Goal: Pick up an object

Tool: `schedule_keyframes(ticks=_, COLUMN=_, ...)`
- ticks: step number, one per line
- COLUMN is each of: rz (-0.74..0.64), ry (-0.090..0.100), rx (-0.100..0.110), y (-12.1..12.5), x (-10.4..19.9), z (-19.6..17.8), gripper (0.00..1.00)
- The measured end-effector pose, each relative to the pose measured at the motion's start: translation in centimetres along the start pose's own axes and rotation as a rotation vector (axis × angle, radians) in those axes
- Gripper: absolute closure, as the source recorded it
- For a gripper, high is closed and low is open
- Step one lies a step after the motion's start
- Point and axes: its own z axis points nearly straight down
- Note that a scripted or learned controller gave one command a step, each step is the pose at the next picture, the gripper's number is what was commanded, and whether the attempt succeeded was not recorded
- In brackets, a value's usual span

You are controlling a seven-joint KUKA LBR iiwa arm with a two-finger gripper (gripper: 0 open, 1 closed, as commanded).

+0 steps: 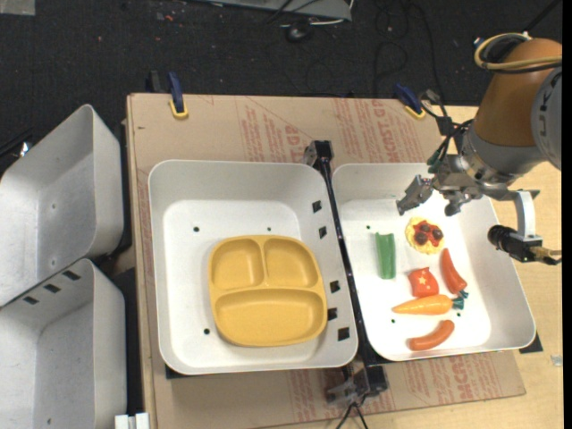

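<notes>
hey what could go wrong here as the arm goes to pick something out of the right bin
The toy foods crowd together: the red pepper, red chili and carrot nearly touch, so the gripper might nudge or catch two at once. The small pizza looks flat and may slip from a pinch. The gripper hovers close to the right bin's back wall, so a descent there could clip it.

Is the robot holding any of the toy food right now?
No. The gripper hangs open above the right bin, with nothing between its fingers.
</notes>
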Motion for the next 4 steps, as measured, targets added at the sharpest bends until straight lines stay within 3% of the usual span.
schedule_keyframes(ticks=1, rz=0.0, ry=0.0, rx=0.0, y=-0.5, x=0.8, z=6.0, gripper=0.0)
schedule_keyframes(ticks=2, rz=0.0, ry=-0.002, rx=-0.007, y=-0.4, x=0.7, z=4.6, gripper=1.0)
schedule_keyframes(ticks=4, rz=-0.004, ry=-0.003, rx=-0.012, y=0.9, x=0.7, z=-6.1, gripper=1.0)
